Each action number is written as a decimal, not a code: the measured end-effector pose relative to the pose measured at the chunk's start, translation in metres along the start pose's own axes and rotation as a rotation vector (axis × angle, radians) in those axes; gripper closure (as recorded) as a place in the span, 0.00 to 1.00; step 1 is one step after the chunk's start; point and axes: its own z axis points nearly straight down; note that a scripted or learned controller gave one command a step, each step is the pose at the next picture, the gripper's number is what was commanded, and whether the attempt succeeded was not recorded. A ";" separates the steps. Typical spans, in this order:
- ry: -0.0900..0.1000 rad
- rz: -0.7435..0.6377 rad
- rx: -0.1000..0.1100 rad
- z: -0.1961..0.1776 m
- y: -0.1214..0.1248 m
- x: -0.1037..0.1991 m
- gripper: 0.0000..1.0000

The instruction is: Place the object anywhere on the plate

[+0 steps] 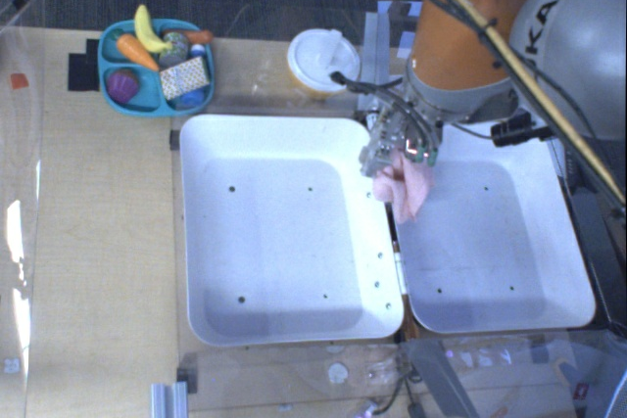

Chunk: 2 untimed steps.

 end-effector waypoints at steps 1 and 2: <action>0.000 -0.245 -0.001 0.001 0.052 -0.009 1.00; -0.001 -0.245 -0.001 0.001 0.052 -0.009 0.00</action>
